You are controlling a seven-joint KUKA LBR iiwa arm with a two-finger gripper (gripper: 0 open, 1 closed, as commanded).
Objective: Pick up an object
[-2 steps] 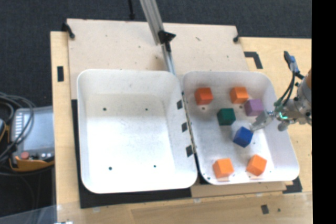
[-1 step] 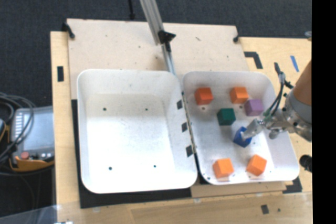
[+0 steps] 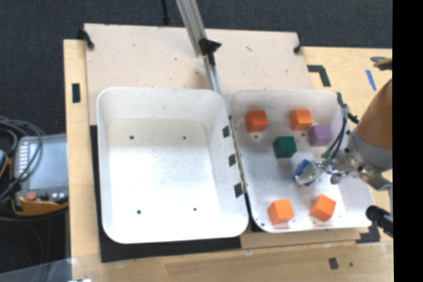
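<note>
Right bin point(image 3: 264, 101): holds six small blocks and one blue-and-white object, all spread apart.
Orange blocks: one at the far left point(image 3: 256, 120), one at the far middle point(image 3: 301, 119), one near the front wall point(image 3: 281, 211), one at the front right point(image 3: 322, 207).
Purple block point(image 3: 320, 135): just right of the far-middle orange block, near the bin's right wall.
Green block point(image 3: 285, 146): mid-bin, between the far orange pair and the blue object.
Blue object point(image 3: 303, 170): small, blue with a pale patch, lying right of the bin's middle; its outline is blurred.
Pincer point(image 3: 322, 168): low over the right bin, just beside the blue object's right edge; too blurred to tell whether the fingers are parted or closed, or whether they hold anything.
Arm point(image 3: 377, 129): comes in over the bin's right wall, with cables trailing by the wrist.
In the way: the purple block and the front-right orange block flank the pincer, each near but apart.
Open room: bare floor lies along the right bin's left side and between the two front orange blocks.
Left bin point(image 3: 106, 142): white floor, speckled with dark dots.
Desk point(image 3: 152, 49): a metal rail point(image 3: 188, 3) slants across its far side towards the bins' shared edge.
</note>
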